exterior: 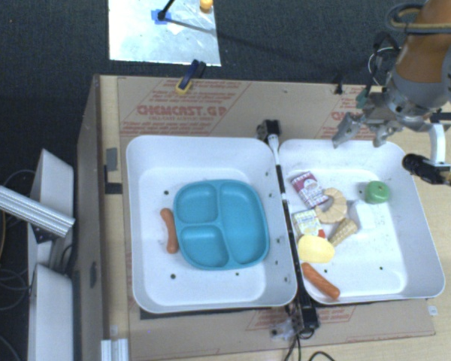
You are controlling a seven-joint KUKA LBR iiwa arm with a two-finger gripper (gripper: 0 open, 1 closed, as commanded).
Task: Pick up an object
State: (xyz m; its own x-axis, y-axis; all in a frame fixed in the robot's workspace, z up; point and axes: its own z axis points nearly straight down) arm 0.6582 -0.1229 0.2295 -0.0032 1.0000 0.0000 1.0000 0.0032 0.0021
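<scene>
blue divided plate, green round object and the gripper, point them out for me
blue divided plate [220, 225], camera view, on the ridge between its compartments
green round object [376, 192], camera view, on its top face
gripper [363, 132], camera view, midway between its fingertips

Smooth glossy plastic blue tray [220, 224], matt white plastic bins [201, 153], printed cardboard underlay [233, 104].

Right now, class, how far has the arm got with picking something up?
Nothing looks done yet: the gripper hovers open over the right bin's far rim, its jaws holding nothing. The green piece, yellow lemon-like piece and sausage lie in the bin. Choosing, descending and grasping remain.
</scene>
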